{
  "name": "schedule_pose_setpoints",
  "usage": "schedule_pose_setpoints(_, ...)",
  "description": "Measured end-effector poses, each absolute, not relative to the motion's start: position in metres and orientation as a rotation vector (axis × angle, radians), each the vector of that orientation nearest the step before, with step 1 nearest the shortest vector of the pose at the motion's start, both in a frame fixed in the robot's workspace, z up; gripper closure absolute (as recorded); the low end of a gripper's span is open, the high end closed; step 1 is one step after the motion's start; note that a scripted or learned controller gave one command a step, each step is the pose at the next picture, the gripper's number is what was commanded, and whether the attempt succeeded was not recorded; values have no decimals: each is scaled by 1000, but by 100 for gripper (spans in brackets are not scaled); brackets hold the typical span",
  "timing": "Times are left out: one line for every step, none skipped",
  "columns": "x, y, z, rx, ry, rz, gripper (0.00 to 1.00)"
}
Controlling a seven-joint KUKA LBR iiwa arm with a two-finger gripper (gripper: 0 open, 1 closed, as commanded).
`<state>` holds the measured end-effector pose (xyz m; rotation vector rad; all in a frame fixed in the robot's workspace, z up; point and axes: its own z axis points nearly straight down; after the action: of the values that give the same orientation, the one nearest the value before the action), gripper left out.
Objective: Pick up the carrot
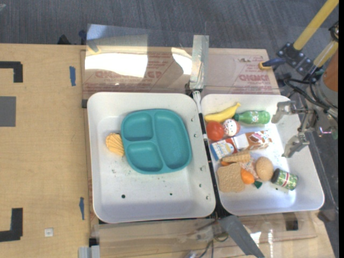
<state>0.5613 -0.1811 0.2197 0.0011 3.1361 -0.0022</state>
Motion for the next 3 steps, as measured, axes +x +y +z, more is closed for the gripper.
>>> schedule_pose_setpoints(505,-157,105,-15,3143,3,0)
schedule_pose_setpoints(492,-104,90,-102,3126,-9,0)
schedule_pose_setpoints(494,-102,101,-106,3120,-7,100)
